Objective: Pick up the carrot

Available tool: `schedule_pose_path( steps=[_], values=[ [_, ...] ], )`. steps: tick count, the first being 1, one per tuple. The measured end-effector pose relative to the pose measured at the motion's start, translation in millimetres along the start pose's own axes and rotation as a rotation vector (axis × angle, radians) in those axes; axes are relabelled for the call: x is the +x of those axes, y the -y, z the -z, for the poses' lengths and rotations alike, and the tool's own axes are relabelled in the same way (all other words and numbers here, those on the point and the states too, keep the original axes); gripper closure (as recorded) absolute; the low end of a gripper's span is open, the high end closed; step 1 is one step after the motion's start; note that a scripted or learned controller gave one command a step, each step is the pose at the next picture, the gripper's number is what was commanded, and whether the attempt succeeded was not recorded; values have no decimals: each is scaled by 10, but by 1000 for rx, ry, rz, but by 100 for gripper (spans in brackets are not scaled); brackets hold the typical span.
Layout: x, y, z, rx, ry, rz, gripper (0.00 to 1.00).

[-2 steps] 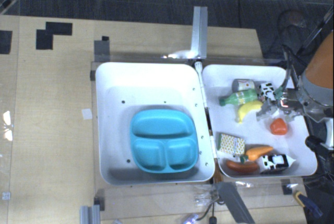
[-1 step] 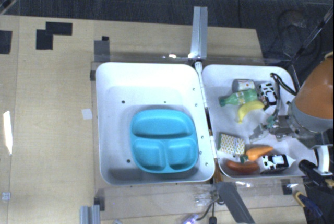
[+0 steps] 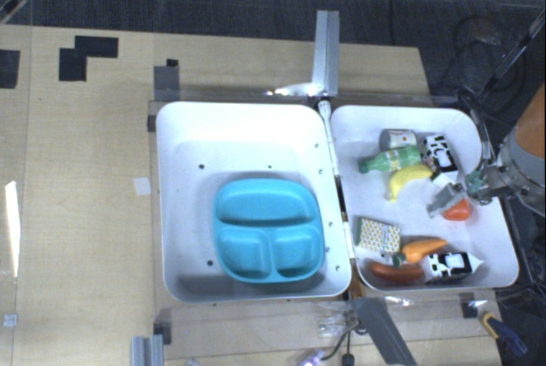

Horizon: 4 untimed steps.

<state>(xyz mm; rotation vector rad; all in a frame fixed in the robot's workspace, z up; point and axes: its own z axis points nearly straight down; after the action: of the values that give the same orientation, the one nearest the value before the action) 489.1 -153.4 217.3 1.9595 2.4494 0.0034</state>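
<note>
Carrot [image 3: 422, 250]: right bin [image 3: 503, 270], near front wall, beside red sausage [image 3: 397, 272] and black-and-white carton [image 3: 450, 265]. Likely light, rigid, smooth; grasp across thick middle. Gripper [image 3: 456, 196]: well apart, above small red object [image 3: 458, 210]; jaw opening cannot be determined, nothing visibly held.

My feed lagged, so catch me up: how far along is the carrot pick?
Nothing looks done yet. The carrot lies in the right bin, near its front edge, among other toy food beside a black-and-white carton. The hand is low in that bin, further back, by a small red item. Left: move to the carrot, grasp, lift.
</note>
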Motion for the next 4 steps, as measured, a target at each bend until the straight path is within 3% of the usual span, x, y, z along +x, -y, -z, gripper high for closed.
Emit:
schedule_pose_path(
  steps=[1,2,3,4],
  values=[
    [-106,35,-1228,1,-1,104,0],
    [-387,-201,-208,1,0,135,0],
    [-389,-225,-113,-3,3,136,100],
    [-389,-224,-114,-3,3,135,0]
  ],
)
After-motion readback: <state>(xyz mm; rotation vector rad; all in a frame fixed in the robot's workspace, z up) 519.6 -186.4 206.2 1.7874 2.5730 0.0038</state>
